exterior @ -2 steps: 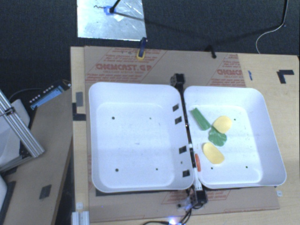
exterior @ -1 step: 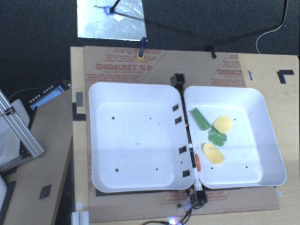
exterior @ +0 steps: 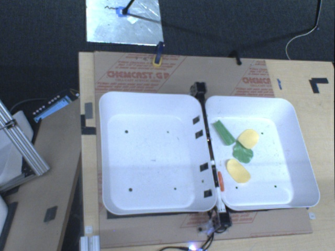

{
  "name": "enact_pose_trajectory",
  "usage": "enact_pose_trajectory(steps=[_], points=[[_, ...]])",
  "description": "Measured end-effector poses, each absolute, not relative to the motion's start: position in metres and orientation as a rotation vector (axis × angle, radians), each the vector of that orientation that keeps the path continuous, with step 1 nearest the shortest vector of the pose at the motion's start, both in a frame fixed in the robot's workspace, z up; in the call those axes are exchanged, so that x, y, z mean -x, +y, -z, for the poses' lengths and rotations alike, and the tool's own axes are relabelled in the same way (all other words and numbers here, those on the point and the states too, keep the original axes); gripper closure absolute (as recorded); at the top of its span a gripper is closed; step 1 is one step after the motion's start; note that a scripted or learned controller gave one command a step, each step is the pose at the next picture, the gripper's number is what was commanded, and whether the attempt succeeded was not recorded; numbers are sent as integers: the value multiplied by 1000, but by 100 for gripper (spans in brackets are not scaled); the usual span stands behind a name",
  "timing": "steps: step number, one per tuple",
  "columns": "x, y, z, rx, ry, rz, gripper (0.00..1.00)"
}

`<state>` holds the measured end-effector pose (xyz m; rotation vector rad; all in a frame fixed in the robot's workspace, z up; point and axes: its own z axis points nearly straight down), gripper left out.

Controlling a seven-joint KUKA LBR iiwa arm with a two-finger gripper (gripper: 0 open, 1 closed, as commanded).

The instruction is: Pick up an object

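right bin (exterior: 293, 114): green strip (exterior: 224, 133) at 11 o'clock, two yellow pieces (exterior: 248, 138) (exterior: 238, 171), green lump (exterior: 243, 153) | fingers: cannot tell | risk: crowded pieces, a grasp may slip or take two

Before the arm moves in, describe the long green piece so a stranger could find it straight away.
Start at the right bin of the two white bins. Near its left wall, toward the far side, lies the long green piece, slanting toward a small cluster of items. It is a narrow strip, whereas the green lump beside it is squat and the two yellow pieces are rounded.
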<state>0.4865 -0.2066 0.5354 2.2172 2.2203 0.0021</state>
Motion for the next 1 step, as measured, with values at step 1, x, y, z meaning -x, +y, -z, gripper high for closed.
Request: enact_pose_trajectory(steps=[1], points=[[-487,-135,-426,-2216,2239,4,100]])
